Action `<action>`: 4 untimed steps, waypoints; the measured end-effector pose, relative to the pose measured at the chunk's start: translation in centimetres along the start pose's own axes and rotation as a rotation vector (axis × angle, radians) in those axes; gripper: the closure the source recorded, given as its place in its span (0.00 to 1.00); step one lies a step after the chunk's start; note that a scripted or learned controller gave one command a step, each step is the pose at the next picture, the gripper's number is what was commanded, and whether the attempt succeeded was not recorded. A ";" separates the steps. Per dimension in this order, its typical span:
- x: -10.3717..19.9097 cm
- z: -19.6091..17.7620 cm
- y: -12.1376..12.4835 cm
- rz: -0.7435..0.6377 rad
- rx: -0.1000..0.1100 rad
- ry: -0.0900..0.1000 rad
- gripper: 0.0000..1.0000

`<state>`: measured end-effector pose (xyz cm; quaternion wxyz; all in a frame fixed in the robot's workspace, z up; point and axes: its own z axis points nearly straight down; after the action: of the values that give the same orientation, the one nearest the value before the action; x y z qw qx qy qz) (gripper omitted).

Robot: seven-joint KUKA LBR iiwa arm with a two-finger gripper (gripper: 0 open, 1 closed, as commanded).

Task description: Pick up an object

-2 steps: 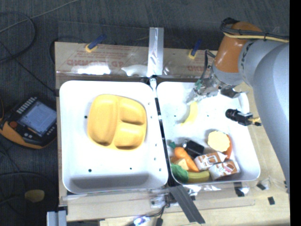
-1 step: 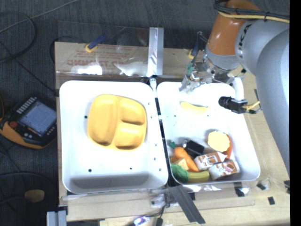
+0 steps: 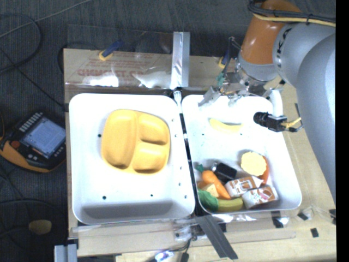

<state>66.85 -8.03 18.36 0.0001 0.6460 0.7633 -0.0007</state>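
We see a yellow tray (image 3: 135, 140) in the left bin (image 3: 82, 162); the right bin (image 3: 289, 184) holds toy food (image 3: 237, 187) near. The gripper (image 3: 232, 91) hangs at its far edge; we cannot tell its opening.

Overhead slanted view, both bins (image 3: 76, 146)

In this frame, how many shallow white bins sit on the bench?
2: the left shallow white bin, holding a yellow divided tray, and the right shallow white bin, with small items piled in its near corner.
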 end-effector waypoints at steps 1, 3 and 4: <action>-3.6 9.5 -0.4 -0.081 -0.006 -0.003 0.00; -3.3 9.4 -1.4 -0.294 -0.002 -0.002 0.00; -3.2 8.2 -1.3 -0.294 -0.007 0.000 1.00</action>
<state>66.13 -11.36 10.11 0.0021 0.5272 0.8497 0.0020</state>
